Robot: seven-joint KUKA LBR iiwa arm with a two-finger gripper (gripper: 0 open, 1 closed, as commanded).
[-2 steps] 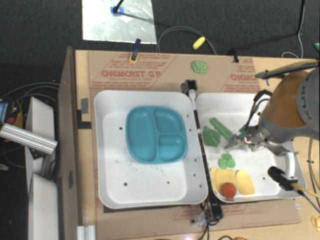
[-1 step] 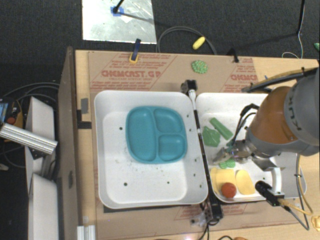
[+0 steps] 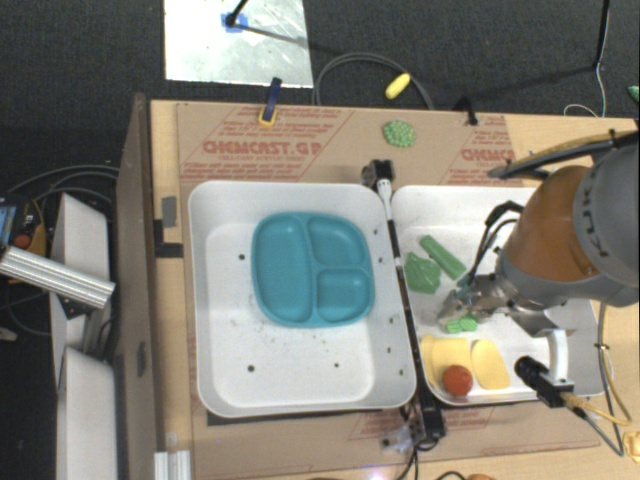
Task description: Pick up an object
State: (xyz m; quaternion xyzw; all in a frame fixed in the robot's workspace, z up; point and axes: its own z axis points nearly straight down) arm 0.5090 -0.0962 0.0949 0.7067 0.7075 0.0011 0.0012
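Camera view: two-finger gripper (image 3: 468, 306) low in right white bin (image 3: 560, 208), above small green plastic piece (image 3: 461, 324); finger state cannot be told. Teal divided plate (image 3: 312, 270) in left bin (image 3: 225, 268).

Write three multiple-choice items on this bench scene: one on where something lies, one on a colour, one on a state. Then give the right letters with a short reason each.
1. Where does the teal plastic divided plate lie?
A. in the left white bin
B. in the right white bin
C. on the cardboard behind the bins

2. What colour is the small round object at the front of the right bin?
A. blue
B. red
C. white

3. How does the teal divided plate sit?
A. flipped face down
B. leaning on a bin wall
C. flat, compartments facing up

Answers: 1 A, the plate rests inside the left bin's walls. 2 B, the ball beside the pale yellow pieces is plainly red. 3 C, its three compartments are open to the camera.
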